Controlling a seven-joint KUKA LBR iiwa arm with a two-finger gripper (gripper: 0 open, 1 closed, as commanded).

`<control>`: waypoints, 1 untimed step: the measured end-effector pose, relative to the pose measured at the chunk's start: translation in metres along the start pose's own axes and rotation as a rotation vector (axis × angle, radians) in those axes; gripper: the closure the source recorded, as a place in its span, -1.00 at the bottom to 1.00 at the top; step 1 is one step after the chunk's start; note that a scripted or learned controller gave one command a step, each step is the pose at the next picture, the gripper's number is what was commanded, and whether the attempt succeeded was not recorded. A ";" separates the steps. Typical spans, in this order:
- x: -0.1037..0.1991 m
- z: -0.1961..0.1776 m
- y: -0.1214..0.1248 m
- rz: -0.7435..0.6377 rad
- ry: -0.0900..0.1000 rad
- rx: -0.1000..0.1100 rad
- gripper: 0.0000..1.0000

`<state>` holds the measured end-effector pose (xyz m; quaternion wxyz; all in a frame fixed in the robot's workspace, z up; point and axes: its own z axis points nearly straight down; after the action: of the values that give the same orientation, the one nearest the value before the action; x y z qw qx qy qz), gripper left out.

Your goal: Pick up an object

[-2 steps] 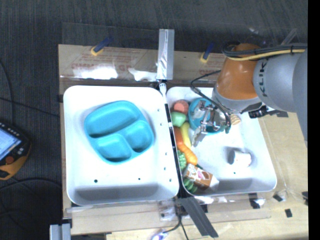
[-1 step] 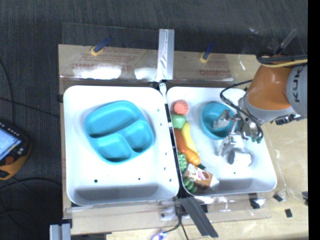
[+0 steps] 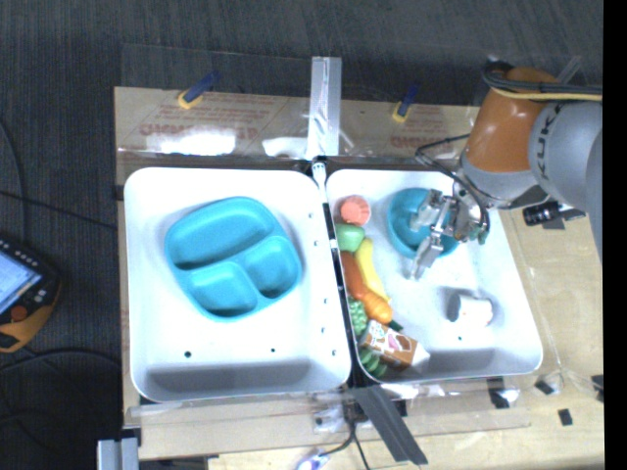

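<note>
My gripper [image 3: 438, 235] hangs over the right bin [image 3: 509, 292], right at the near right side of a blue bowl [image 3: 407, 218] that sits at the back of that bin. The grey arm with its orange band [image 3: 505, 135] comes in from the upper right. A small white cup [image 3: 471, 308] lies on its side in front of the gripper. Along the bin's left wall lie a red round toy [image 3: 354, 210], a green piece [image 3: 350, 239], a yellow banana [image 3: 365, 258], an orange carrot [image 3: 371, 295] and a small printed carton [image 3: 394, 347].
The left bin [image 3: 157, 351] holds a blue divided plate [image 3: 233, 255]. A divider [image 3: 331, 262] separates the two bins. A handheld device [image 3: 18, 292] lies off the bench at far left. Clips and tape line the cardboard behind the bins.
</note>
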<state>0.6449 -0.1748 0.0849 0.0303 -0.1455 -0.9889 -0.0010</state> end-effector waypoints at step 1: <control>0.004 -0.002 0.038 0.176 -0.037 0.001 -1.00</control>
<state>0.6526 -0.1376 0.0868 0.0123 -0.2318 -0.9727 0.0051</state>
